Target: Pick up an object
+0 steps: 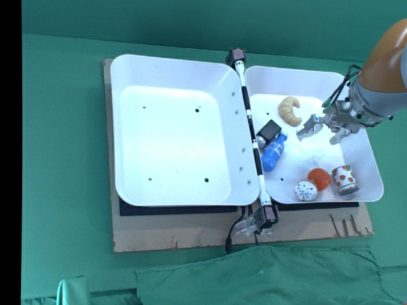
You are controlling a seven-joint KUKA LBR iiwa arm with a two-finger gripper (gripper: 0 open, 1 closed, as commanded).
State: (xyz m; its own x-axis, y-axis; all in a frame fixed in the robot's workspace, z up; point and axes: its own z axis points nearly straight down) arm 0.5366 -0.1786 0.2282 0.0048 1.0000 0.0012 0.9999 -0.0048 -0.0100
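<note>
You're looking at a grey arm [375,100] with a rounded orange band [389,53] above the wrist. Thin black cables [340,89] loop along the wrist's left side. The metal gripper [323,131] ends in two pale grey, blocky fingers [310,128].

No readable text anywhere. Can [344,179] in right bin [369,164] carries red-and-white printed label, lettering too small to make out. Blue bottle [273,152] has pale label, nothing legible. Black box [268,131] shows no marking. Speckled ball [306,190]: dots only, no letters.
</note>
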